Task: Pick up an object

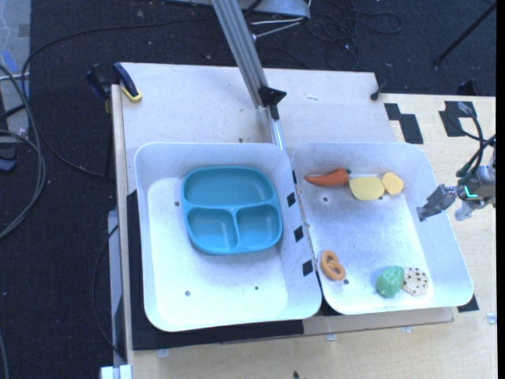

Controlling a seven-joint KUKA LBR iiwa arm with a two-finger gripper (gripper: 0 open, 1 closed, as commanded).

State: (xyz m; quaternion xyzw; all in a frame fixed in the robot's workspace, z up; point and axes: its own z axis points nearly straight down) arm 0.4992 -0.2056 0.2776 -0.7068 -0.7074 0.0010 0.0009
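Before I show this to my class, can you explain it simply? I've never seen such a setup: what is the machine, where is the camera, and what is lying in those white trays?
One camera, fixed above a bench, looks down at a slant. The machine is a robot arm reaching in from the right; its pincer sits at the right bin's outer edge, with nothing visibly held. It is too small to tell how it is set.

The left bin holds a blue divided plate. The right bin holds toy foods: a carrot, two yellow pieces along the back, a pretzel, a green lump and a speckled cookie touching it. The job is to pick one up.
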